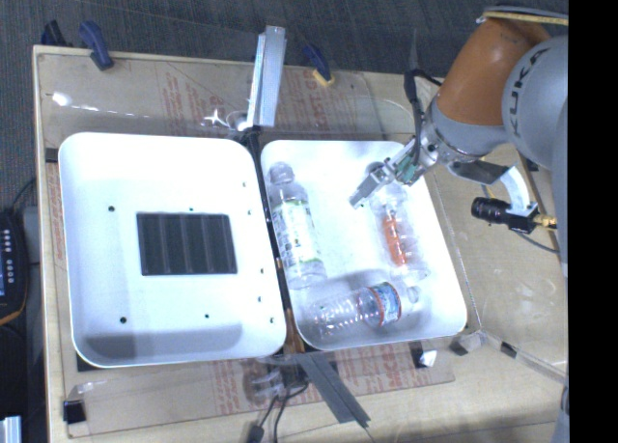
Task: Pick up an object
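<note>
The arm [502,74] reaches in from the right, its orange band above the wrist; the gripper [372,185] hangs over the upper middle of the right bin [446,267], just above the top end of the orange bottle [398,236]; whether it is wide or narrow I cannot tell, and nothing shows held in it.

Three clear plastic bottles lie in the right bin; the green-label bottle [293,229] lies lengthwise along the left wall, cap toward the far side; the orange bottle lies nearer the right wall, roughly parallel to it; the blue-label bottle [362,306] lies crosswise along the near wall, close to the lower ends of the other two.

The left bin [87,238] sits beside it on the worktop [145,79], the two touching along their inner edges; a dark ribbed panel [186,243] lies flat at its middle.
</note>
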`<state>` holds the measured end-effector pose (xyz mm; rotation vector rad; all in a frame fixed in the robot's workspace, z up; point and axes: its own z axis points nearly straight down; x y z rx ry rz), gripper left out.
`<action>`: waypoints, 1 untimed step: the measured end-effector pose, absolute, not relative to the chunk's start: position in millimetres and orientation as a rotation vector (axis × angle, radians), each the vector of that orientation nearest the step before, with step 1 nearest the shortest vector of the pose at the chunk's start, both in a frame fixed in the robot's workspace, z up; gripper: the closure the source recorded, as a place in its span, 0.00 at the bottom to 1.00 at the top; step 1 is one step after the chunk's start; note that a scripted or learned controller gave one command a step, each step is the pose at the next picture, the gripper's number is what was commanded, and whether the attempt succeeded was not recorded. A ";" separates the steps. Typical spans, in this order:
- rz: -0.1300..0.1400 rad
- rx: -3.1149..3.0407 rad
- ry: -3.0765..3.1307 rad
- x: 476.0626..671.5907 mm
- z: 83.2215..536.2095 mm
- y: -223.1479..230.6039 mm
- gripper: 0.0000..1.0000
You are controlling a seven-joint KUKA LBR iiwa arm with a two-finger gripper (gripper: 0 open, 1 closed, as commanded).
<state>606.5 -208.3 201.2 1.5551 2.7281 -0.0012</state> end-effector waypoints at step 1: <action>-0.002 1.549 2.730 607.4 211.6 -207.8 1.00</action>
